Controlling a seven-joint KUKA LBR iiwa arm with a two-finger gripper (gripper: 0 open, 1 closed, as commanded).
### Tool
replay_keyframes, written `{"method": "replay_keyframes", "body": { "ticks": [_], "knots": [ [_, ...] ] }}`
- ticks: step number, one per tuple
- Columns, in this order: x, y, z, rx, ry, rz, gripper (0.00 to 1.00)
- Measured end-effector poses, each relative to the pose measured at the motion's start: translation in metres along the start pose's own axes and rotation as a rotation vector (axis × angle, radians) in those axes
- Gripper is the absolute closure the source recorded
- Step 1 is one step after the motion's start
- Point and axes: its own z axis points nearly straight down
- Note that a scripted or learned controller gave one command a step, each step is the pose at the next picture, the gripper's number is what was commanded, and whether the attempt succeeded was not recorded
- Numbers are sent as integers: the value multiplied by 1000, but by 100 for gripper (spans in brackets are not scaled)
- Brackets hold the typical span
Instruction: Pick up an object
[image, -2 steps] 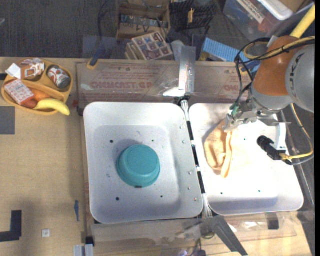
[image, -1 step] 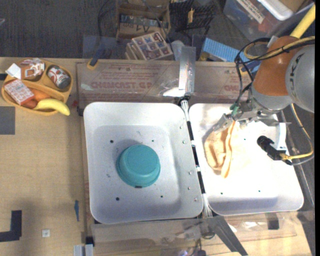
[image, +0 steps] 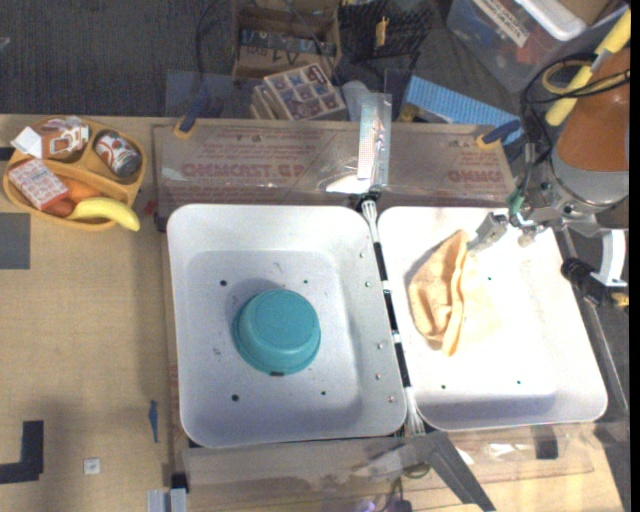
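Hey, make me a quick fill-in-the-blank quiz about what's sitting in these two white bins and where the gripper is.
1. The teal bowl lies upside down in the ____ bin.
2. The orange cloth lies in the ____ bin.
3. The gripper is at the cloth's upper ____ corner.
4. The yellow tray on the bench at upper left has a ____ lying along its front edge.

Missing words: left; right; right; banana

Pale wooden bench (image: 80, 330), dark floor (image: 90, 50) behind, cluttered boxes (image: 290, 85), yellow tray of toy food (image: 70, 175) at left
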Motion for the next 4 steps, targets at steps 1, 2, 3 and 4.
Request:
{"method": "replay_keyframes", "body": {
  "ticks": [1, 2, 3, 4],
  "knots": [
    [24, 16, 93, -7, -2, -211, 0],
    [19, -27, 93, -8, -1, -91, 0],
    [18, -26, 82, -13, -1, -88, 100],
    [18, -26, 82, -13, -1, -88, 0]
  ]
}}
